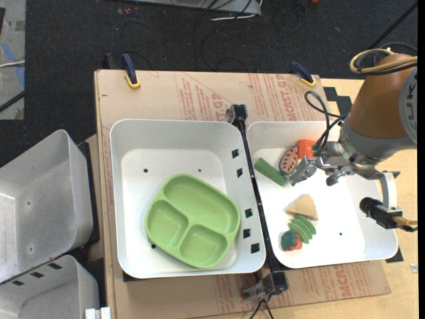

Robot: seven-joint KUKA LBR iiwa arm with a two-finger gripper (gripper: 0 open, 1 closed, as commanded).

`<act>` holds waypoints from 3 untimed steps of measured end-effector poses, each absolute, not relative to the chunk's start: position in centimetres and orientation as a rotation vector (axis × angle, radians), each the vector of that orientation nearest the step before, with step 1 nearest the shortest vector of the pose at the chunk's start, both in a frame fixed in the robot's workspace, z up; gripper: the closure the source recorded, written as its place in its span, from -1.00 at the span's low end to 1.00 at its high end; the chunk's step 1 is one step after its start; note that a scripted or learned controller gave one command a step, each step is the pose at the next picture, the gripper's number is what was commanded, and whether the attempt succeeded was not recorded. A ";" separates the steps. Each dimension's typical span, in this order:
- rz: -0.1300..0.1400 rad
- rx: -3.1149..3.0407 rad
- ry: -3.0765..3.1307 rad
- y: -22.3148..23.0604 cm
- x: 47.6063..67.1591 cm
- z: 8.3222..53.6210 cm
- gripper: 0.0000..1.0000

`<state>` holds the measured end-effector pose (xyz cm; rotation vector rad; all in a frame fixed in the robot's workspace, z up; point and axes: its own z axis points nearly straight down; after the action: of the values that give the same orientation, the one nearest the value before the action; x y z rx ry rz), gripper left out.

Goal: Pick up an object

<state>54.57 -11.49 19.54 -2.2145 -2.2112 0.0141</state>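
toys lie in the right white bin (372, 248), where the metal gripper (304, 169) has its tip; the gripper hangs low at the far left part of that bin, on the end of the grey arm with the orange band (384, 105) that comes in from the right; its tip sits right by a round red toy slice with dark seeds (290, 158) and a small orange block (305, 146); both look like they touch the tip, but i cannot tell if either one is between the jaws; i also cannot tell if the jaws are spread or pressed together, since the tip is too small and blurry; a flat green strip (269, 171) lies just left of the tip; a tan wedge like a piece of bread (303, 207) lies near, below the tip and apart from it; a green leafy toy with a red and blue end (297, 234) lies below the wedge, well apart from the tip; a light green plastic plate with three parts (192, 219) lies in the left white bin (126, 178); both bins sit side by side on a brown cardboard sheet (192, 92).
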 end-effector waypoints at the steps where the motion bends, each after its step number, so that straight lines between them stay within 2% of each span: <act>1: 0.000 -2.220 -2.222 -11.5 54.9 20.3 -1.00; 2: 0.004 -2.220 -2.217 -11.2 54.8 13.9 -1.00; 3: -0.007 -2.233 -2.229 -11.3 55.2 9.5 -1.00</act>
<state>55.19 -11.31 9.52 -2.2326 -2.2286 -0.0071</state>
